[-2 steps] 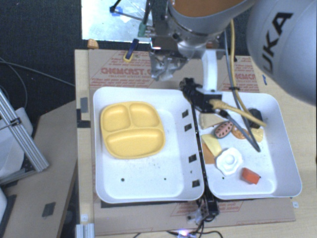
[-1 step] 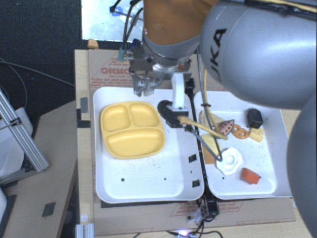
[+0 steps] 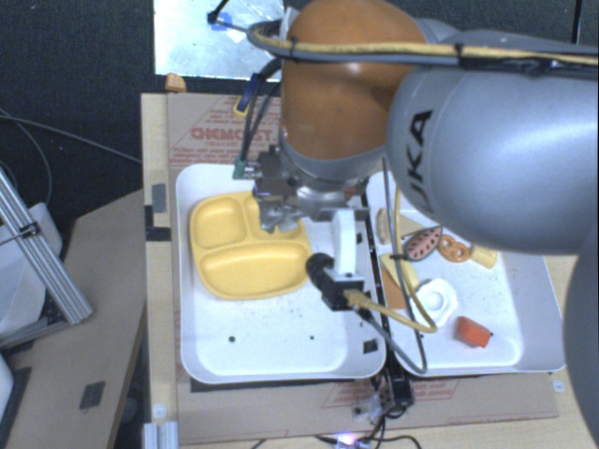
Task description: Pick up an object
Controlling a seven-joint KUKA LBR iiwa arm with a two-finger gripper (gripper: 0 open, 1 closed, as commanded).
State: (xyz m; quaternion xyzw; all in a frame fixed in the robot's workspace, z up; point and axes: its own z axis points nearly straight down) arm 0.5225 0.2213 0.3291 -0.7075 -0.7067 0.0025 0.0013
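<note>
Camera view: I see the gripper [image 3: 279, 215] low over the yellow divided tray [image 3: 245, 248] in the left bin [image 3: 271, 349], frame centre; I cannot tell its opening.

Looks like a robotics lab setup to me, not anyone's home. You've got a big grey industrial arm [image 3: 487, 129] with cables strapped on, two white bins [image 3: 281, 354] sitting on flattened cardboard [image 3: 211, 134], an aluminium frame rail [image 3: 37, 260] off to the left, loose wires, and dark carpet-ish flooring, hard to say for sure.
</note>
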